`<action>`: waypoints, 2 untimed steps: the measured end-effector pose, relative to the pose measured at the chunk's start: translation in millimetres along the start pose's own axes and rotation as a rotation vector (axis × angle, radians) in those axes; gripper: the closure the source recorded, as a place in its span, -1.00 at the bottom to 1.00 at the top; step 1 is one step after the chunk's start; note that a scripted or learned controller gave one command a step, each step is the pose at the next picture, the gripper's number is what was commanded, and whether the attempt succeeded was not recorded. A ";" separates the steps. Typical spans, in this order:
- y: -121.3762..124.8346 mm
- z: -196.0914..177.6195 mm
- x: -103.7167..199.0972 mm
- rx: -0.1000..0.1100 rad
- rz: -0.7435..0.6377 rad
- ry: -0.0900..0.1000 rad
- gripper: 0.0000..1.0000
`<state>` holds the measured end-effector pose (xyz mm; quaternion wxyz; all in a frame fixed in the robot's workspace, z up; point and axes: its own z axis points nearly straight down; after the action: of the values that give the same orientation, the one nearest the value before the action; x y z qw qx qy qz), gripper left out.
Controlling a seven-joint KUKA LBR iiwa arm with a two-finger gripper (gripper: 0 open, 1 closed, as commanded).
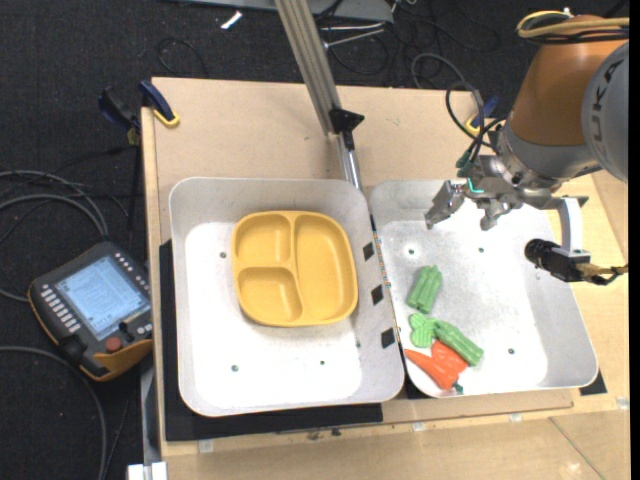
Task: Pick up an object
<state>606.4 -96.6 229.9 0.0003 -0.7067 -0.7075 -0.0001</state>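
My gripper [466,211] hangs over the back of the right bin [540,318], its two fingers spread open with nothing between them. A short green ridged piece [425,288] lies in the bin in front of and a little left of the gripper. Nearer the front edge lie a longer green toy vegetable [455,340] and an orange carrot [436,366], touching each other. The gripper is well above and behind all of them.
A yellow divided plate [295,268] sits in the left bin [200,358]. A slanted metal pole [312,53] rises behind the bins. A teach pendant [95,308] lies off the bench at left. Cables run by the arm's wrist.
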 end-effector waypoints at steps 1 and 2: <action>-3.8 51.1 -9.5 0.005 0.002 -0.001 -1.00; -0.7 95.3 -9.8 0.004 0.001 -0.001 -1.00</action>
<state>605.7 -106.4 134.5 0.0015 -0.7072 -0.7070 0.0016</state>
